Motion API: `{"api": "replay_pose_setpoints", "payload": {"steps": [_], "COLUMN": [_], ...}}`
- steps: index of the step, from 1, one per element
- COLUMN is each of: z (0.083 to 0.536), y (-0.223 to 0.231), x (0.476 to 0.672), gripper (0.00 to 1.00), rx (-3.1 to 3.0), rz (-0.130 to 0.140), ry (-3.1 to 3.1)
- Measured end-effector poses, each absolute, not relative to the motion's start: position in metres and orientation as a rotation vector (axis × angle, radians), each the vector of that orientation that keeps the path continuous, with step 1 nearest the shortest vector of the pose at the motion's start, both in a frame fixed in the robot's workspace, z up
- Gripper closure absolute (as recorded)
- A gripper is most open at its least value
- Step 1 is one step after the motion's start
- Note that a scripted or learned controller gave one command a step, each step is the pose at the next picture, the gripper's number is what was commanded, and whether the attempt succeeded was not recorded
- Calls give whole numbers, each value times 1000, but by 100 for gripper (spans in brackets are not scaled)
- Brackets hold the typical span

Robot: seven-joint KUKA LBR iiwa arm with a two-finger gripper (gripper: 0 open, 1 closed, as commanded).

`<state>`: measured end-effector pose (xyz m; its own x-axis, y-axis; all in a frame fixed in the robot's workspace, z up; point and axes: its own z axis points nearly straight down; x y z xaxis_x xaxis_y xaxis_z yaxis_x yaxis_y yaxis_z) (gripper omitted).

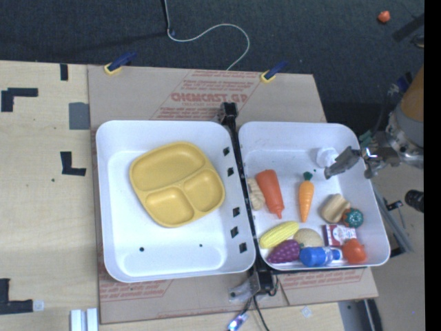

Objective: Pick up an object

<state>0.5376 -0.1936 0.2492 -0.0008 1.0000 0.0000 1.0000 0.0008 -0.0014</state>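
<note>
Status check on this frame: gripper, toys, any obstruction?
Gripper over right bin's upper right, nothing between fingers. Carrot nearest, lying free. Yellow tray alone in left bin.

One camera, fixed high above the bench [41,185], looks down at a slant and stands far enough off to take in both white bins whole, the left bin [114,185] and the right bin [289,133] side by side in the middle. Dark floor [83,12] runs along the top edge, and the arm [406,140] comes in from the right side.
</note>
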Motion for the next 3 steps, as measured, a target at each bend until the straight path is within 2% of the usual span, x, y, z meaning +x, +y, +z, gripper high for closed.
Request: {"api": "replay_pose_setpoints", "payload": {"steps": [1, 2, 3], "z": [77, 95, 190], "y": [-158, -159, -62], "x": [538, 540, 580], "gripper": [0, 100, 100], "rx": [-2219, -2222, -2210], "rz": [4, 1, -15], "ry": [-2223, -2223, -2239]}}
